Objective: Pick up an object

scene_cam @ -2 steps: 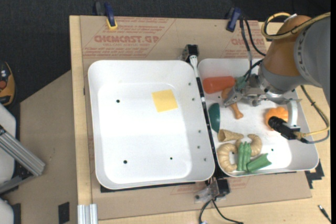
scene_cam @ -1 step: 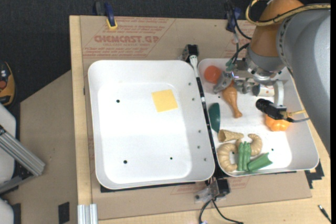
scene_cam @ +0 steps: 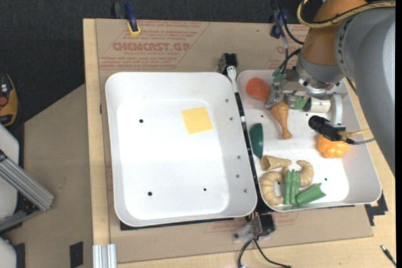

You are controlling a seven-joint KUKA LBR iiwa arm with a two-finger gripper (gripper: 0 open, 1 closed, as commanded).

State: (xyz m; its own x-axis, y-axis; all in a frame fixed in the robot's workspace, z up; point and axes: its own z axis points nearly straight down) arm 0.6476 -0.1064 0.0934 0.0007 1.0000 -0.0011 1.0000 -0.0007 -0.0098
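Note:
My gripper (scene_cam: 284, 95) hangs low over the back of the right bin (scene_cam: 358, 182), below the arm's orange band (scene_cam: 326, 34). Its tip is right above the top end of a tan chicken drumstick (scene_cam: 282, 118), which lies lengthwise on the bin floor. A red tomato (scene_cam: 257, 88) sits just to the gripper's left. To the right of the gripper lies an orange pepper (scene_cam: 331, 147), with a black part of the arm beside it.
The left bin (scene_cam: 125, 154) holds one yellow square slice (scene_cam: 197, 120). At the right bin's front lie a dark green piece (scene_cam: 256, 138), a cone (scene_cam: 274, 162), tan curved pieces (scene_cam: 272, 185) and green pods (scene_cam: 296, 188). The arm covers the back right corner.

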